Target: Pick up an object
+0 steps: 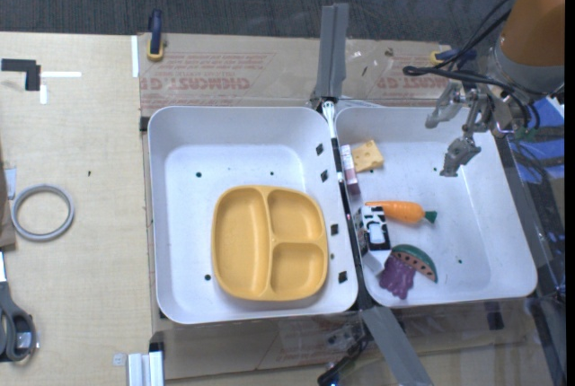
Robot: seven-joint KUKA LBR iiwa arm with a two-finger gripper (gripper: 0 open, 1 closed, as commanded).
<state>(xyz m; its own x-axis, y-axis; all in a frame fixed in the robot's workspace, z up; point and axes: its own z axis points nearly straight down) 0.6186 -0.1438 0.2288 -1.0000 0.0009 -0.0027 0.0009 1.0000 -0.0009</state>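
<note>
Two shallow white plastic bins are set side by side on the bench. In the left bin (171, 196) a yellow three-compartment plate (269, 242) is placed. In the right bin (503, 241) a yellow cheese wedge (367, 156) is found at the rear left; before it an orange toy carrot (395, 212) lies crosswise, with a watermelon slice (415, 262) and purple grapes (396, 277) nearer the front. A grey tape ring (41, 212) lies on the bench, well left of the bins.

Carrot (396, 212) flat in right bin (503, 258)

a broad orange band on the grey arm (539, 7) — black cables loop beside it — ending in a small grey metal two-finger gripper (456, 158).
</note>
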